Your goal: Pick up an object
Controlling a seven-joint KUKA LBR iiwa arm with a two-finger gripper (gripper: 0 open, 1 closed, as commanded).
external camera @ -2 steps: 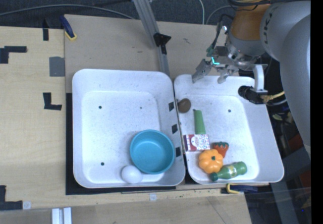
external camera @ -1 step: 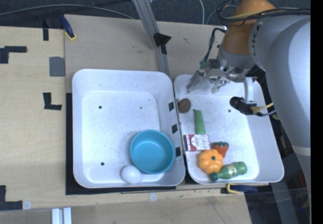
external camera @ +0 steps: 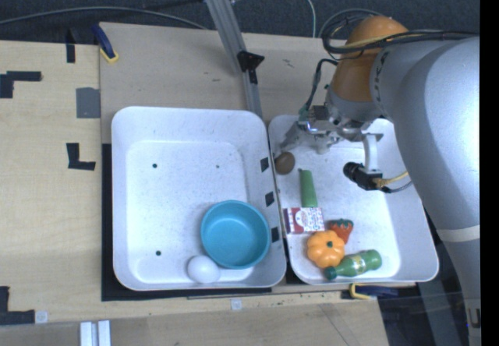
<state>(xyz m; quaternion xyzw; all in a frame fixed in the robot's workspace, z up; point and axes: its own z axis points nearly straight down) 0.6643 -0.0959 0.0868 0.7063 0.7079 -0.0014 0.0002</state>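
Note:
My gripper (external camera: 308,136) hangs low over the back left corner of the right bin (external camera: 405,243), below the orange band of the wrist. Its fingers stand open with nothing between them. A small brown round object (external camera: 284,162) lies just in front of and to the left of the fingertips, apart from them. Further forward in the same bin lie a green stick (external camera: 308,188), a red and white carton (external camera: 303,220), an orange pumpkin (external camera: 325,248), a small red piece (external camera: 341,227) and a green bottle (external camera: 357,263).
The left bin (external camera: 179,142) holds a blue bowl (external camera: 234,233) and a white ball (external camera: 203,268) at its front. A grey pole (external camera: 226,17) slants across the bench behind the bins. The bulky grey arm (external camera: 444,126) covers the right bin's right side.

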